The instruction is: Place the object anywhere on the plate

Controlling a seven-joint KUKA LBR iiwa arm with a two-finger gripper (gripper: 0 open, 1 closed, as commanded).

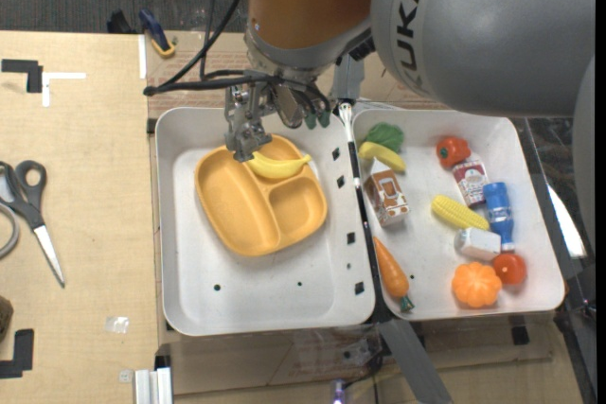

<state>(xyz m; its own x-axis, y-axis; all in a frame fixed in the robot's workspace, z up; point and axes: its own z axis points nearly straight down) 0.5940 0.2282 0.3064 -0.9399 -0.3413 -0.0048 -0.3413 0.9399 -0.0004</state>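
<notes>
We are seeing scissors (33,213) lying on the bench (76,298) at nine o'clock, well apart from the left bin (189,298). In that bin the plate (248,208) is sitting, and the banana (279,166) is resting on its rim at the plate's one o'clock, touching the gripper (244,142), which is hanging over the plate's twelve o'clock; we cannot tell how it is set. At three o'clock the right bin (530,298) is holding a carrot (390,272), corn (458,213), a bottle (498,213) and an orange (474,285).
</notes>
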